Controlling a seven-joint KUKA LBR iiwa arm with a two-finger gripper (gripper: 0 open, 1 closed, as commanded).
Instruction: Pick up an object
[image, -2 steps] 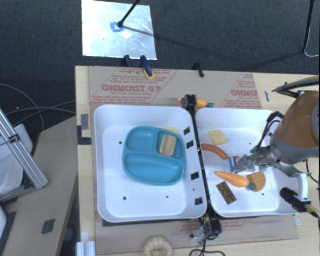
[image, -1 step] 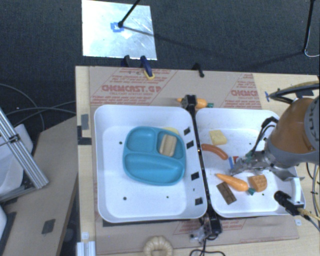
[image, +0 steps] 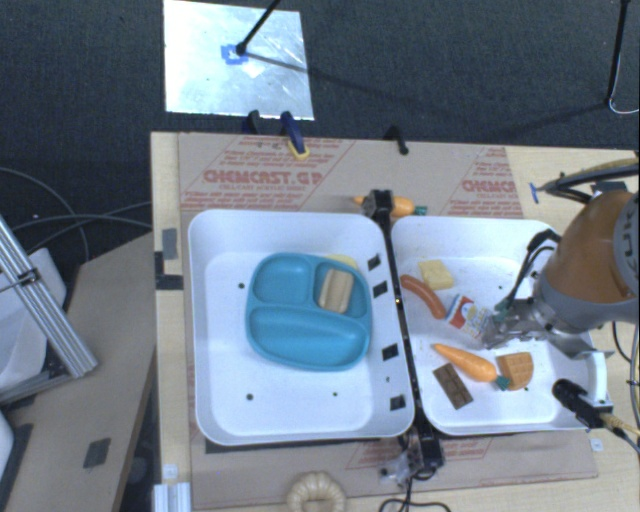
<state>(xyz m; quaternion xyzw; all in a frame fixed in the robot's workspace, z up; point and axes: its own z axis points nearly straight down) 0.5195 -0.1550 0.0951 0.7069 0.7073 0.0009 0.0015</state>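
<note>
1. Two white bins sit side by side on the bench, and nearest me, at the front edge of the board, lies a small cream-coloured ring (image: 317, 491).
2. Inside the right bin (image: 530, 420), close to the front, a brown bar (image: 452, 385) lies flat, with an orange carrot (image: 465, 362) just behind it and a tan wedge (image: 516, 369) touching the carrot's right end.
3. The gripper (image: 500, 328) reaches in from the right and hangs low over that bin, right beside a small red and white packet (image: 460, 311); whether its fingers are apart or together I cannot tell from here.
4. A red sausage (image: 423, 296) lies slantwise just left of the packet, and a pale yellow block (image: 437, 273) sits behind it.
5. Over in the left bin (image: 220, 400), a blue divided plate (image: 305, 310) holds a tan bread-like piece (image: 335, 290) in its upper right compartment.
6. Beyond both bins, an orange object (image: 400, 208) rests by the black clamp (image: 380, 203) between their far corners.
7. Farthest off, a shiny square sheet (image: 238, 60) lies on the dark floor.
</note>
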